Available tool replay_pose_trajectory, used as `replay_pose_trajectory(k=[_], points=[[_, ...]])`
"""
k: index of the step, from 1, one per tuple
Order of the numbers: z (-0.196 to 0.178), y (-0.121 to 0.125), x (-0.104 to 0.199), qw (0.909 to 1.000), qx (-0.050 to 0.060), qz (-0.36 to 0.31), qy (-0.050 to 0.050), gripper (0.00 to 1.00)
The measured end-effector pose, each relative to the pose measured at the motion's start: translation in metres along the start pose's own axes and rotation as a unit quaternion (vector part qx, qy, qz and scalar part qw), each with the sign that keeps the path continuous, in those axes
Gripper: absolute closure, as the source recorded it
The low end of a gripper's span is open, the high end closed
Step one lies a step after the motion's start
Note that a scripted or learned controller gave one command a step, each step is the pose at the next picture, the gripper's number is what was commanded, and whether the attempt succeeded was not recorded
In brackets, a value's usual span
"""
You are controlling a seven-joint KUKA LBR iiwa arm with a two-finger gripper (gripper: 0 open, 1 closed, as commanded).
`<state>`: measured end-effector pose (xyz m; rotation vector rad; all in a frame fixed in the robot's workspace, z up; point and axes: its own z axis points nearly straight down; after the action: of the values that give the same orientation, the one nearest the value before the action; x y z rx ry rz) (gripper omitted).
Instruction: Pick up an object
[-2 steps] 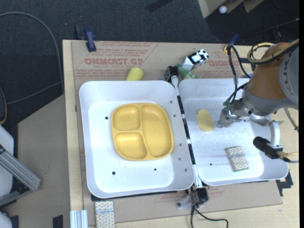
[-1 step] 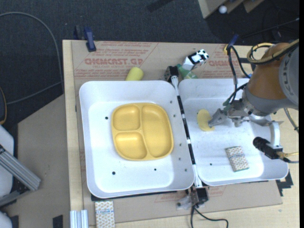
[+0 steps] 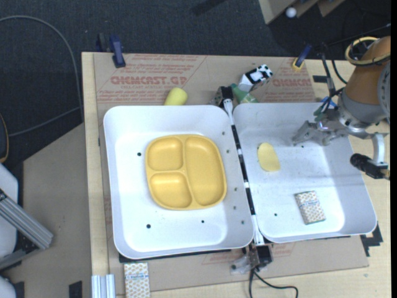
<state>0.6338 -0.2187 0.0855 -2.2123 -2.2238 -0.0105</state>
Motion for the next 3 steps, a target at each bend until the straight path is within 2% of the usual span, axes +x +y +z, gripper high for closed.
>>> replay_pose_trajectory(k=[1,2,3], points=[[-0.065,-0.058,0.073,1.0,0.001,0.002,-0.003,0.0],[-0.045,-0.043,0.126,1.0,0.002,0.002,-0.003,0.0],[0.002,-0.038,0.123,1.0,0.002,0.003,-0.004,0.0]])
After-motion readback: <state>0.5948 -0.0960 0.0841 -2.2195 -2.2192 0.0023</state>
